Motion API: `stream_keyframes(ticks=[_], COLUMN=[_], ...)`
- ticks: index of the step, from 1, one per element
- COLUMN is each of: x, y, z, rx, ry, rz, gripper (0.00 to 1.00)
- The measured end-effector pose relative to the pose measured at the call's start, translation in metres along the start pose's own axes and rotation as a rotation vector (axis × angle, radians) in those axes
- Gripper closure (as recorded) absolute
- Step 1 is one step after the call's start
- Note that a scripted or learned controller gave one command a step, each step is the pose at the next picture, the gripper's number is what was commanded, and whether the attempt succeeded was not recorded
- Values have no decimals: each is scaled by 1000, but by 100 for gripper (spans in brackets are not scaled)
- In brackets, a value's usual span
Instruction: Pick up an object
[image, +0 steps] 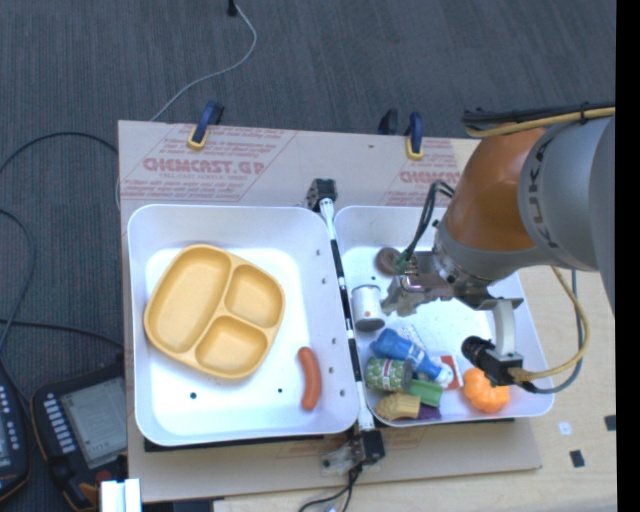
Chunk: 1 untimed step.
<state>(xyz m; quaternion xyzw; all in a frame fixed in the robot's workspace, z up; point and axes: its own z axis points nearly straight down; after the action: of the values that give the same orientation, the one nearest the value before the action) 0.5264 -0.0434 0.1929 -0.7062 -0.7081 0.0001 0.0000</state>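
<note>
Nearest the viewer, along the front wall of the right bin (540, 405), lies a crowded cluster: a tan toy (398, 406), a green can (387, 375), a purple block (428, 392), a blue bottle (402, 349) and an orange fruit (487, 393) at the front right corner, most of them touching or overlapping. In the left bin (140, 300), a red sausage (311, 378) lies alone near the front, with a yellow divided plate (214, 310) behind it, well apart. Further back in the right bin, the tool (408, 290) hangs just above the floor, beside a small white cylinder (364, 301) resting against the dividing wall; a dark round disc (388, 262) lies just behind. Whether the tool is released or clenched I cannot tell, and nothing can be confirmed in its grasp. In my judgement the white cylinder is the likeliest candidate: a sound pick calls for centring over it, allowing clearance from the wall, and descending squarely before closing. The grey and orange arm (520, 200) covers the rear right of the bin, hiding whatever lies beneath. The clamped surface (200, 165) runs behind.
</note>
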Motion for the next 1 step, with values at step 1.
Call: stream_keyframes(ticks=[1], x=[6], y=[-40], z=[-21], rx=[2], ry=[0], rz=[1], gripper=[100])
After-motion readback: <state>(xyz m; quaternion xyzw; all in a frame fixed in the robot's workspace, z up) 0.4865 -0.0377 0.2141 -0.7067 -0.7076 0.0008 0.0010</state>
